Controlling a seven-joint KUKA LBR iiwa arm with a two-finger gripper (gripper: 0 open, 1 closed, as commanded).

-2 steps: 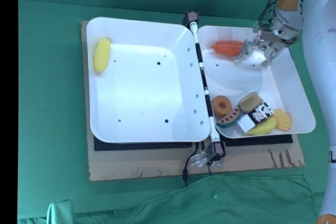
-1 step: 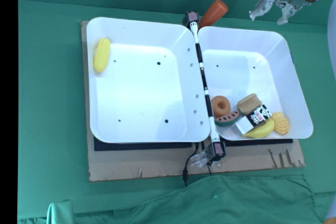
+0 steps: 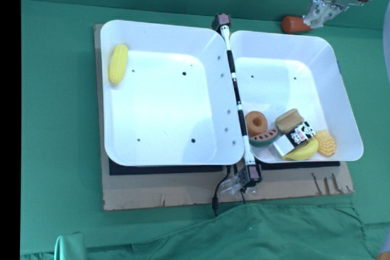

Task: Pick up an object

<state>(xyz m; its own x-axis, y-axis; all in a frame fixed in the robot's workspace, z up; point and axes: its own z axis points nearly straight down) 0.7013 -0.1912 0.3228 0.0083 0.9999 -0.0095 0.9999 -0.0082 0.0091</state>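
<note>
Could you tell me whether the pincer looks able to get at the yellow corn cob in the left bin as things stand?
Probably yes: the corn cob lies alone near the left bin's far-left wall, nothing over it. The pincer hangs beyond the right bin.

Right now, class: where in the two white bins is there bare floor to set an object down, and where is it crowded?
Left bin: open everywhere apart from the corn cob in its far-left corner. Right bin: the far half is bare. Its near end is crowded with the donut, watermelon slice, milk carton, banana and a waffle-like yellow piece.
</note>
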